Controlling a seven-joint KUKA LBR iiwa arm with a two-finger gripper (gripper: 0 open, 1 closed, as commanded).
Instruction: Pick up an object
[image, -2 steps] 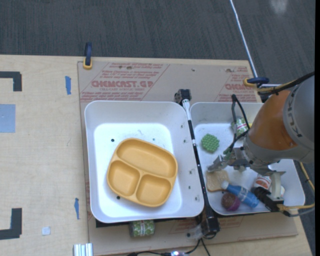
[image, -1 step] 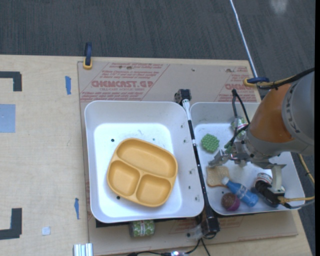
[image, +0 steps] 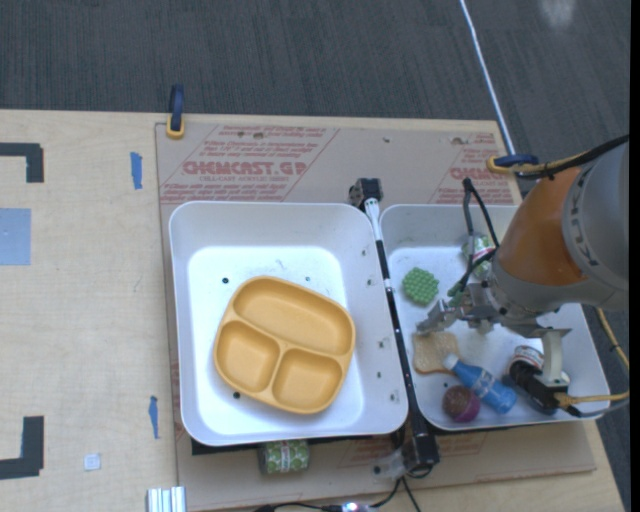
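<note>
The nearest thing to pick up, a slice of toast (image: 434, 352), lay flat in the right bin (image: 432, 216), close to its left wall. Just above it we saw the fingers (image: 438, 320) reaching in from the right over the bin floor; we could not tell whether they were open or closed, and we saw nothing between them. A knobbly green ball (image: 421, 286) sat near the toast, further up the same bin. Below the toast lay a blue bottle-shaped toy (image: 481, 385), tilted, and just beside its lower end a dark red ball (image: 461, 403), near the front wall. The grey arm (image: 545, 250) with its orange band covered much of the bin's right half. In the left bin (image: 200, 290) we saw a yellow three-part plate (image: 285, 345) lying flat. Both bins stood on a cardboard sheet (image: 250, 165) on the pale tabletop (image: 80, 300)
</note>
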